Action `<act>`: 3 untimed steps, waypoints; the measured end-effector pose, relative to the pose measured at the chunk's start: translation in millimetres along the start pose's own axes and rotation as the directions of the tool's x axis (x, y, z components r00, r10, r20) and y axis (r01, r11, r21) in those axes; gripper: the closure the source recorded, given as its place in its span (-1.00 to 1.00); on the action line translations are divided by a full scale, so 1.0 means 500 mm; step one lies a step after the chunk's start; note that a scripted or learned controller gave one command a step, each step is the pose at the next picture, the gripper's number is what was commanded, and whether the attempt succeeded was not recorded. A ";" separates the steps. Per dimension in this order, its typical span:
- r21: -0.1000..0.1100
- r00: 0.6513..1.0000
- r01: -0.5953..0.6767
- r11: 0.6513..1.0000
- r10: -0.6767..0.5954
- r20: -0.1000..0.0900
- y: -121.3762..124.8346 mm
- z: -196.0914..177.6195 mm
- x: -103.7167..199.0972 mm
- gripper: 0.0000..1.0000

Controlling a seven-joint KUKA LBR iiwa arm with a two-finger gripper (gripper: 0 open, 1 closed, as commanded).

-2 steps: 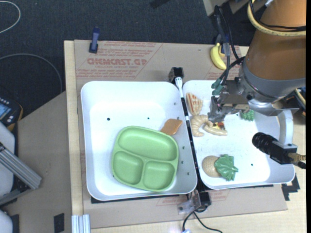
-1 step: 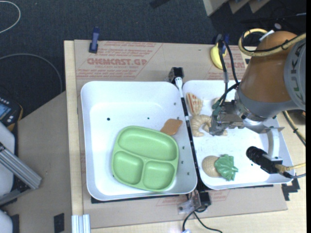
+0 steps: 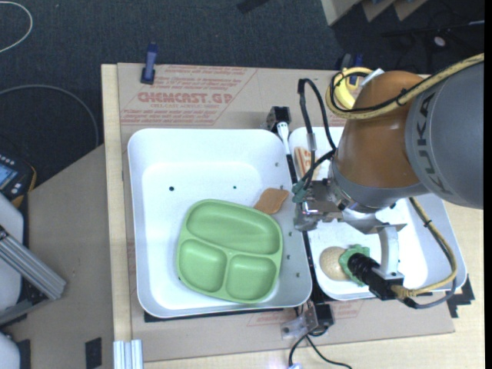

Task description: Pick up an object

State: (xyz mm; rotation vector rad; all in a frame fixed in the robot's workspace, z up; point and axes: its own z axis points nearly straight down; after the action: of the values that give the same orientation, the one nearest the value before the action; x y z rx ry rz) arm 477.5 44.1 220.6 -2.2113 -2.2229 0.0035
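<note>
My gripper (image 3: 309, 206) hangs over the divide between the two bins, under the orange-banded wrist. A flat tan piece (image 3: 271, 200) lies in the left bin (image 3: 154, 160), just left of the gripper and touching the rim of a green divided plate (image 3: 230, 248). In the right bin (image 3: 438, 252) a beige round object (image 3: 331, 261) sits beside a small green piece (image 3: 357, 253), below the gripper. A striped orange and white item (image 3: 304, 160) lies at that bin's far left edge. The arm hides most of the right bin.
The green plate fills the near half of the left bin. A cardboard sheet (image 3: 184, 94) with red print lies behind the bins. Cables (image 3: 307, 102) run along the right bin's back edge.
</note>
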 end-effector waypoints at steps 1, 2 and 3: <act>-0.027 1.000 -0.006 1.000 0.006 0.002 0.004 -0.425 -0.085 1.00; -0.010 1.000 -0.005 1.000 0.005 0.004 0.002 -0.427 -0.080 1.00; -0.013 1.000 -0.004 1.000 0.004 0.005 0.004 -0.448 -0.080 1.00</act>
State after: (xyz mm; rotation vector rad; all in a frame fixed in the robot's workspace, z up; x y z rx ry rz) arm 480.9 3.6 444.3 -2.2246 -2.2277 -0.0051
